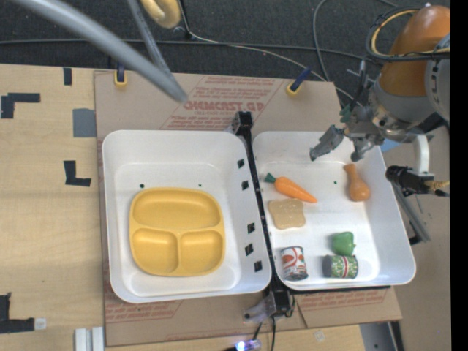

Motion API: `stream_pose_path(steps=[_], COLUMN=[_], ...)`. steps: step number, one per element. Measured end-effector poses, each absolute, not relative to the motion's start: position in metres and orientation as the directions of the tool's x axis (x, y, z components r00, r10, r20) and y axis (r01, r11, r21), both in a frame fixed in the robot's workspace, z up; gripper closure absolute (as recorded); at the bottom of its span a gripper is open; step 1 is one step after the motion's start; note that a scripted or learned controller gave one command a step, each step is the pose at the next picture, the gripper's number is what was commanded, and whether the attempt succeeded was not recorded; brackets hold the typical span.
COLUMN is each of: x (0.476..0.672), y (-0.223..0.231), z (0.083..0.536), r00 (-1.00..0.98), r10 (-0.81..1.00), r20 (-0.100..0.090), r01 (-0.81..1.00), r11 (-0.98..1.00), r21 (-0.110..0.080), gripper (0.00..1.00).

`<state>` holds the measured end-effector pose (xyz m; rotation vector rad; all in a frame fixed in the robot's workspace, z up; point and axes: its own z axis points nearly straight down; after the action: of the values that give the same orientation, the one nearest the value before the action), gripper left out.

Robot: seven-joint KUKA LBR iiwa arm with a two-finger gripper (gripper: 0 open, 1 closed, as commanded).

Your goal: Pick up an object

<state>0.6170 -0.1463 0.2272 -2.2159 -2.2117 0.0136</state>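
The right bin (387, 218) holds an orange carrot (294, 189), a tan slice of bread (287, 213), a brown drumstick-shaped piece (357, 183), a green pepper (343, 241), a green can (341, 267) lying on its side and a red-and-white can (293, 262). My gripper (342, 146) hangs over the bin's far part, above and left of the drumstick piece. Its two grey fingers are spread apart with nothing between them.
The left bin (117, 159) holds a yellow divided plate (177, 231). A black divider (251, 196) runs between the bins. Grey poles cross the top left, and cables trail behind the bins. The arm's orange band (420, 35) sits at the upper right.
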Motion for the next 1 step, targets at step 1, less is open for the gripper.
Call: stream_pose_path(steps=[1], x=[0.6192], y=[-0.1458], z=[0.2339], r00=[-0.001], r10=[1.000], r20=[0.000], r01=[1.000], r11=[0.001], r21=[-0.003], gripper=[0.00])
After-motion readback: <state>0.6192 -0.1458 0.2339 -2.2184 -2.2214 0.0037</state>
